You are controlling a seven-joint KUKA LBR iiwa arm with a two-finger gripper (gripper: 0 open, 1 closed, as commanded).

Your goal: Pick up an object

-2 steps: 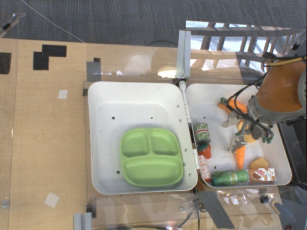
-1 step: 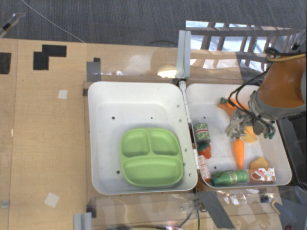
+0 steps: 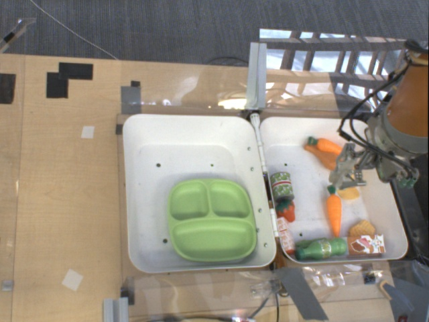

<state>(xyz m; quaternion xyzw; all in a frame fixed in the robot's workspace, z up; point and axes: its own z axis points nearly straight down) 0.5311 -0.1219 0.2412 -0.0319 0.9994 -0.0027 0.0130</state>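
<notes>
My gripper [image 3: 344, 178] reaches in from the right over the right bin [image 3: 301, 133]. It is open, with nothing between its fingers. Its fingertips hover just above the green top of an upright orange carrot [image 3: 334, 210] and a small pale yellow piece [image 3: 349, 193]. A second carrot [image 3: 323, 147] lies up and to the left of the gripper. Along the bin's left wall are a labelled can [image 3: 281, 184] and a red strawberry-like toy [image 3: 287, 210]. A green bottle [image 3: 322, 248], a brown cookie [image 3: 362, 229] and a red-and-white packet [image 3: 367, 245] lie at the front.
The left bin [image 3: 144, 146] holds a green divided plate [image 3: 212, 219]. A metal post [image 3: 257, 79] and a rail frame [image 3: 335, 52] stand behind the bins. The arm's cables [image 3: 365, 113] hang over the right bin's far right corner.
</notes>
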